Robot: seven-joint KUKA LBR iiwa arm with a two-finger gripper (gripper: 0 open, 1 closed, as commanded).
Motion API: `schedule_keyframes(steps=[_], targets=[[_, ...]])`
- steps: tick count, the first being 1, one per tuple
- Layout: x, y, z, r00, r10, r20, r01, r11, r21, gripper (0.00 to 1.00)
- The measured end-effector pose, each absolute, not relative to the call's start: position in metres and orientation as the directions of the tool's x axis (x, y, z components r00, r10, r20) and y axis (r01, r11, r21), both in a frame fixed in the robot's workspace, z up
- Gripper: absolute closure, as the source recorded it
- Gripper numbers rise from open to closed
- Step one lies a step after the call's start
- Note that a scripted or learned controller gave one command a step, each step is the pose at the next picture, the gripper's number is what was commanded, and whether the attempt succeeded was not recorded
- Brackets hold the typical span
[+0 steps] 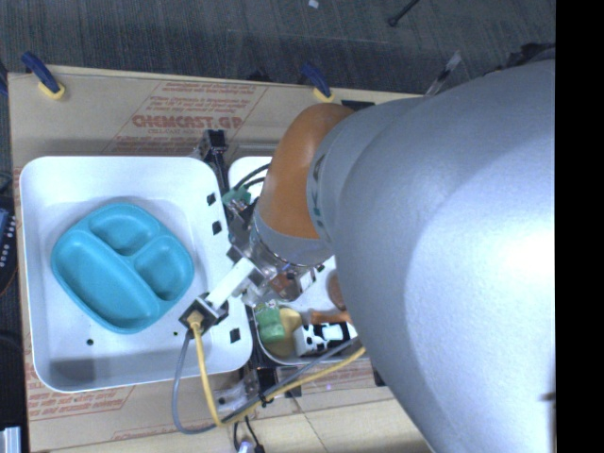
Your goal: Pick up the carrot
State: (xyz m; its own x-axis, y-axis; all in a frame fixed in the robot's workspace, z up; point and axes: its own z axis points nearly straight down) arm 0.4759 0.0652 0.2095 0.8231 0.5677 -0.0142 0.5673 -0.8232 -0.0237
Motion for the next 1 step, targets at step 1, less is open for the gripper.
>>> schedule_keyframes(steps=[1], targets=[[0.4749, 0.0561, 0.1904, 0.454, 0.891, -0.005, 0.891, -0.454, -0.011, 1.0]])
